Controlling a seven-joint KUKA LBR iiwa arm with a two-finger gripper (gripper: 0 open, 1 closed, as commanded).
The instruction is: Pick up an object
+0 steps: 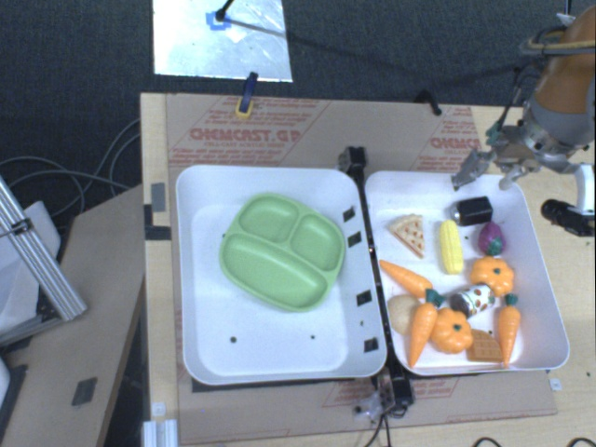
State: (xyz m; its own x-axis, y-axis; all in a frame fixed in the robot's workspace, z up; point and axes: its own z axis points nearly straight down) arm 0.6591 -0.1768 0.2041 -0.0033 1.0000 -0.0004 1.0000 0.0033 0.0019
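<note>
The right bin [540, 250] holds several toy foods: a pizza slice [408, 233], a yellow corn cob [451, 246], a black block [473, 210], a purple piece [491, 238], two orange pumpkins [492, 274] [451, 331], carrots [405, 275] [421, 329] [507, 329], a pale potato [400, 313] and a brown cracker [482, 345]. My gripper [487, 177] hangs over the far edge of this bin, just behind the black block. It is open, with nothing between its fingers.
The left bin [214, 343] holds a green divided plate [282, 250]. A black divider with clips [365, 250] runs between the bins. A shiny sheet [222, 26] lies at the back, and a metal rail [33, 250] stands at the left.
</note>
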